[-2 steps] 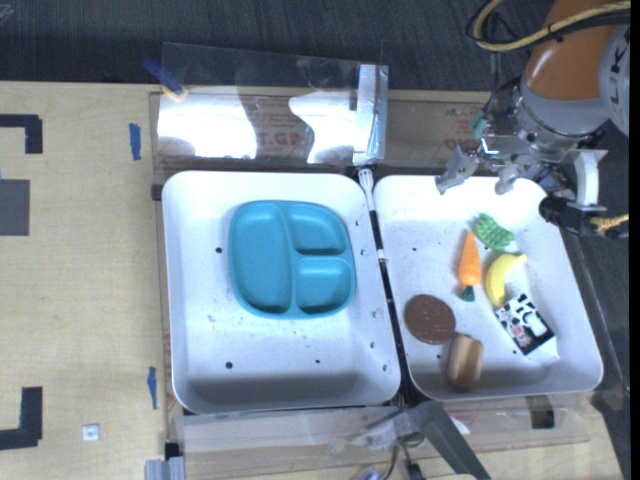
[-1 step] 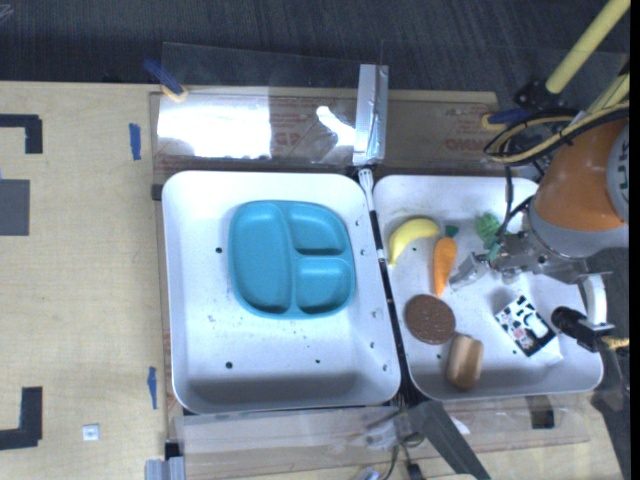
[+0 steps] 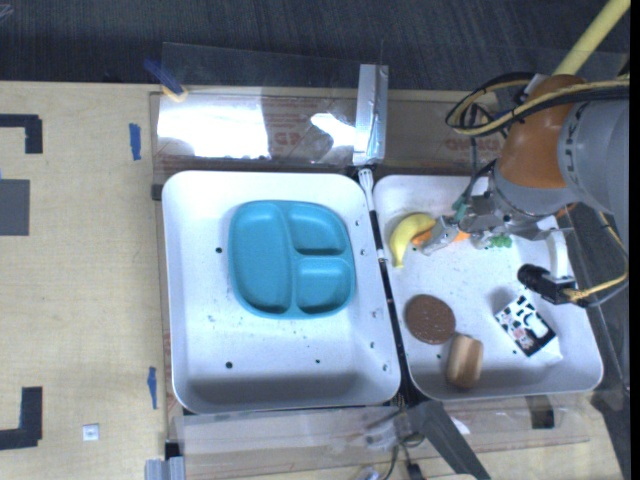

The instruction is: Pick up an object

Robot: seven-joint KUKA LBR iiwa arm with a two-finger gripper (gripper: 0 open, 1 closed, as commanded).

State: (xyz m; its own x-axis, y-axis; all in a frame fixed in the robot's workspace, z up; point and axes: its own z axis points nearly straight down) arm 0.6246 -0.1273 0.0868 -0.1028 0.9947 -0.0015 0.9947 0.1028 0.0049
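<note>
Yellow banana (image 3: 402, 236) is lain in the right bin (image 3: 575, 368), against its left wall, just beside the gripper (image 3: 447, 234), seemingly lowered for a grasp; whether the jaws are parted or closed cannot be told.

Grey arm (image 3: 590, 158) reaches in from the right — gripper (image 3: 462, 226) held low.

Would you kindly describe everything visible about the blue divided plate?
The blue divided plate is a turquoise tray with rounded corners, seemingly plastic, moulded into three compartments: one large at the view's left, two smaller at the right. It lies flat, open side up, near the middle of the left bin, touching only the bin floor. Its compartments hold nothing.
</note>
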